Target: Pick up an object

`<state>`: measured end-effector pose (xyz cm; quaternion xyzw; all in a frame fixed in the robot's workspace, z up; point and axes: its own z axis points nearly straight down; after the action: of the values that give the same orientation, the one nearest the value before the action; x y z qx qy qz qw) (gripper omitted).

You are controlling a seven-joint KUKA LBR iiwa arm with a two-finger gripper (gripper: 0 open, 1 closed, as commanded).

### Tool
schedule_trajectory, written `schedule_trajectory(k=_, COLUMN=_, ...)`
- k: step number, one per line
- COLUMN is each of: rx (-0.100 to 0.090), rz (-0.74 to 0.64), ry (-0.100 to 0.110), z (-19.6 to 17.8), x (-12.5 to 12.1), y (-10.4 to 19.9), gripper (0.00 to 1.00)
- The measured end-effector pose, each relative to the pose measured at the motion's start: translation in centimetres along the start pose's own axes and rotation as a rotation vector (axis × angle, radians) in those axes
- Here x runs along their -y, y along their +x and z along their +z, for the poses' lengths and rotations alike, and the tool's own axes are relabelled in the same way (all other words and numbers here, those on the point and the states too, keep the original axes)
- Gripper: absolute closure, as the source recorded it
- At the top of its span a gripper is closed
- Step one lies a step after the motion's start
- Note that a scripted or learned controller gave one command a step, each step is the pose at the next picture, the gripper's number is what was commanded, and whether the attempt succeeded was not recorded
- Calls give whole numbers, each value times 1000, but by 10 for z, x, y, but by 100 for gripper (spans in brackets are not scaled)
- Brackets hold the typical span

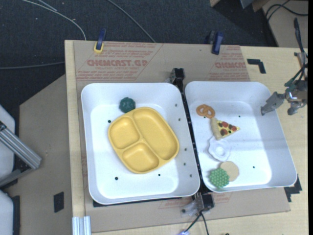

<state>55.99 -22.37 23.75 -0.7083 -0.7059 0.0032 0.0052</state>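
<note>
In the right bin (274,146), toward its left side, lie several small toy foods: a brown pretzel (205,111) at the top, a pizza slice (224,129) with red dots just below it, a white fried egg (219,150) beneath that, then a tan round cookie (230,171) touching a knobbly green ball (219,178) near the bottom rim. The left bin (93,146) holds a yellow three-compartment plate (143,139) (tilted in the frame) and a dark green lump (127,104) just above it. The pincer (281,103) sits at the frame's right edge, over the right bin's upper right rim, holding nothing; whether its fingers are spread cannot be told.
</note>
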Motion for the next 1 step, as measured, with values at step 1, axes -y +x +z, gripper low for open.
schedule_trajectory(k=1, rx=4, rz=-4, ry=-12, z=-7, x=-3, y=1, gripper=0)
